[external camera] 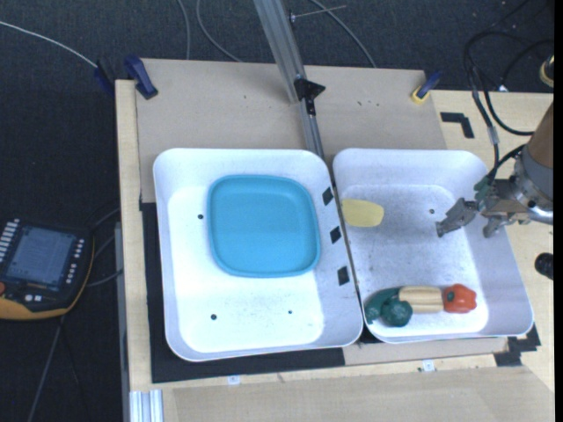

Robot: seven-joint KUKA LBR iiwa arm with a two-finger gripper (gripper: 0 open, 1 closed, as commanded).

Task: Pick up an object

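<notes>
Camera view: two shallow white bins sit side by side on the desk (220,95), pressed together along a shared middle edge. The left bin (180,323) carries a blue square plate (264,225) lying flat near its centre. The right bin (501,271) holds the loose pieces that could be picked. A pale yellow piece (362,213) lies against the bin's left wall, probably because the sloped side lets small things settle there. Along the near wall lies a row of three: a dark green vegetable-like toy (389,309), a tan stick-like piece (420,299) and a red tomato-like toy (459,299), each touching the next, seemingly gathered where the floor meets the rim.

The gripper (475,218) hangs over the right half of the right bin, coming in from the right side on the grey arm. Its two fingers stand spread apart with nothing between them, so it is released and holds nothing. It is well apart from the near-wall row and from the yellow piece.

The tan piece looks the likeliest candidate by shape. Its long axis runs left to right, parallel to the near wall, one end at the green toy and the other at the red one. A grasp across its short width would seem to suit it, though its neighbours crowd both ends.
</notes>
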